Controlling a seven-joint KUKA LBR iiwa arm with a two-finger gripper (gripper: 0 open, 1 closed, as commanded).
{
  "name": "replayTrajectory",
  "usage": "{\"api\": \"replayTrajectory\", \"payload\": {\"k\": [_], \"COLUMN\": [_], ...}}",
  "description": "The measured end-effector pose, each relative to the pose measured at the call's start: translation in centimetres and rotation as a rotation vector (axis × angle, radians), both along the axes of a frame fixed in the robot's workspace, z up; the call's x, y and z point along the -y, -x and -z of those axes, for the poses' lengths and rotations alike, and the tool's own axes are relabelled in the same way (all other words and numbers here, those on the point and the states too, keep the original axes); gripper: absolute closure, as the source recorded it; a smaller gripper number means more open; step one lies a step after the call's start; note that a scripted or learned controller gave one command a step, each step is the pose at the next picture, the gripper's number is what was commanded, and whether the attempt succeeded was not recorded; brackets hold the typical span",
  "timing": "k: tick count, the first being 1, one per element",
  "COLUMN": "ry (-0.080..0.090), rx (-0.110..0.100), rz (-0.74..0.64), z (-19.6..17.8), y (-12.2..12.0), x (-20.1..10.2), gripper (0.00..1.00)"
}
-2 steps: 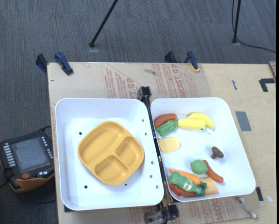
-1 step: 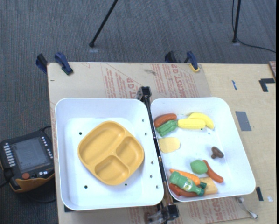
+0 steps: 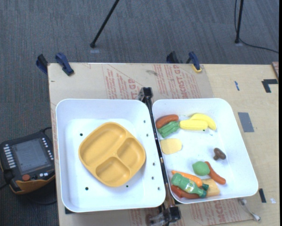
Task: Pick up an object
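Blue clamps (image 3: 64, 63) are fixed along the bench's far edge; a teach pendant (image 3: 27, 161) is seen beyond its left edge.

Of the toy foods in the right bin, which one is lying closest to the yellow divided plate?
The pale yellow flat piece, by the right bin's left wall. It lies nearer the yellow divided plate than the red sausage or green bottle.

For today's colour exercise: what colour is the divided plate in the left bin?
Yellow-orange, seen best in the camera view: divided plate.

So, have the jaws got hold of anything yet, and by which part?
Nothing is seen held. The toys, like the banana and green bottle, lie loose in the right bin.
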State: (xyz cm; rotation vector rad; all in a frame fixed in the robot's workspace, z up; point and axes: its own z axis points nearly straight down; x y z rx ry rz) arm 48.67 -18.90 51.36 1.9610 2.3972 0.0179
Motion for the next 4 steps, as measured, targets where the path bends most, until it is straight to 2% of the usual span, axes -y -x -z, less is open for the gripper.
{"api": "replayTrajectory", "payload": {"k": [4], "ry": [0.014], "rx": [0.033], "rz": [-0.030], "z": [-4.2], "y": [-0.9], "x": [-0.3], "gripper": [1.00]}}
